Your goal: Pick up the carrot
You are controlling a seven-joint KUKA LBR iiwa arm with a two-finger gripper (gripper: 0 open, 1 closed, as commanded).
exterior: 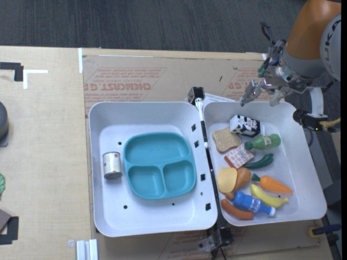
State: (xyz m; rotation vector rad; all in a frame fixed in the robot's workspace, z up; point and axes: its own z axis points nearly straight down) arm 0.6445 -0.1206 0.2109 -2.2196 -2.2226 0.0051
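The carrot (276, 186), orange with a small green top, lies in the right bin (303, 161) near its front right, just above a yellow banana (269, 197). My gripper (261, 96) hangs over the bin's back edge, well behind the carrot. Its fingers stand apart and hold nothing.
Also in the right bin are a cow-patterned carton (245, 125), a bread slice (226, 140), a green bottle (263, 142), a red-white packet (238, 156), a blue bottle (255, 203) and a sausage (237, 210). The left bin (103, 129) holds a teal divided plate (160, 164) and a small can (111, 164).
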